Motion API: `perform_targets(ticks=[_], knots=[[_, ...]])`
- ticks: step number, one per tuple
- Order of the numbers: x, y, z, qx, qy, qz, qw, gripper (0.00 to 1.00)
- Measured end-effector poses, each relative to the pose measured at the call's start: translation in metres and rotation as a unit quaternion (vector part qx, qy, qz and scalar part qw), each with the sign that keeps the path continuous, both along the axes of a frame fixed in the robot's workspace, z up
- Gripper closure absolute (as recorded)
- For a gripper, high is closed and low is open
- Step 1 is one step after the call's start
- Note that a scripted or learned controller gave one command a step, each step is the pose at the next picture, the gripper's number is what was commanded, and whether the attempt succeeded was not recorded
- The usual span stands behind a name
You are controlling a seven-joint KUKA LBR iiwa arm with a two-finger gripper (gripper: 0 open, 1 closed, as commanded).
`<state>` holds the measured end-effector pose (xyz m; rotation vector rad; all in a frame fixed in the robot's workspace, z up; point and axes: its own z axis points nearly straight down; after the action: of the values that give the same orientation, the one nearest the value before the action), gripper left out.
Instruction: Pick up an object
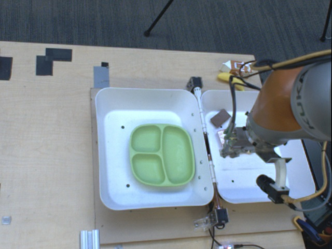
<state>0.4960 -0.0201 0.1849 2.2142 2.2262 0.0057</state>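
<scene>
Objects I could go for are lying in both shallow white bins: a pale green three-compartment plastic plate (162, 155) is sitting flat in the middle of the left bin (111, 154), and a small flat grey-brown block (220, 118) is resting in the right bin (244, 188), just right of the divider between the bins. I'm seeing the gripper (232, 145) hanging over the right bin, just below that block. Whether anything is being pinched, I cannot tell.
</scene>
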Motion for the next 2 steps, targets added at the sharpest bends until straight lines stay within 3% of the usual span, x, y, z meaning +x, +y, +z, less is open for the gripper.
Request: perform_targets(ticks=[1,2], knots=[[0.0014,0.0001,0.0102,-0.0002,-0.002,0.003,1.0,1.0],[0.0013,0.0001,0.0101,-0.0002,-0.001,0.002,1.0,0.0]])
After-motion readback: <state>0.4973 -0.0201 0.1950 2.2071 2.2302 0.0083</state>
